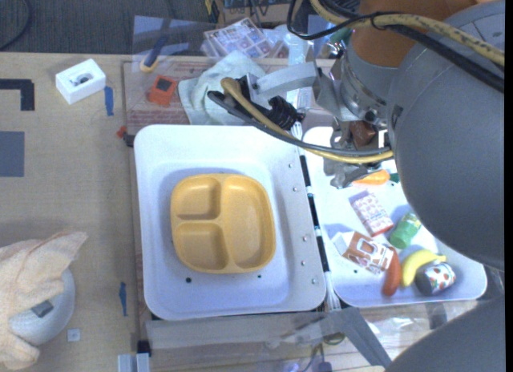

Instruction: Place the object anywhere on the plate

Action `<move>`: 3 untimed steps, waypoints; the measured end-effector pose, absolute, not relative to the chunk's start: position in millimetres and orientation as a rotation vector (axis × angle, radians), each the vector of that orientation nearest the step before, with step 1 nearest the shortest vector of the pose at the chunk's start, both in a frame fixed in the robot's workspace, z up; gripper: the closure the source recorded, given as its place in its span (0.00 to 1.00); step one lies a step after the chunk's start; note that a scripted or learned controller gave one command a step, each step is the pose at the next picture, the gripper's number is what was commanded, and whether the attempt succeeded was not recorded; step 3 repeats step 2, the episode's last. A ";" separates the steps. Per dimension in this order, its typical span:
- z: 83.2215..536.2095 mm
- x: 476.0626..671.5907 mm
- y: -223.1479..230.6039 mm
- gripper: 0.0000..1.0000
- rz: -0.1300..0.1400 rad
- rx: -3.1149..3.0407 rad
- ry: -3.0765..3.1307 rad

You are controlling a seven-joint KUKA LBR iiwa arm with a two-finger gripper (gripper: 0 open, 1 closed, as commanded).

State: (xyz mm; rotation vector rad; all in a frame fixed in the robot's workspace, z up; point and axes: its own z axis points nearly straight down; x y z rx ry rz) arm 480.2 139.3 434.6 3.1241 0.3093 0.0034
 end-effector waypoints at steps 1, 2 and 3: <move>434.6 479.2 78.4 1.00 -0.007 3.123 0.341; 434.6 479.6 102.3 1.00 0.000 3.124 0.313; 434.6 479.6 102.3 1.00 0.000 3.124 0.313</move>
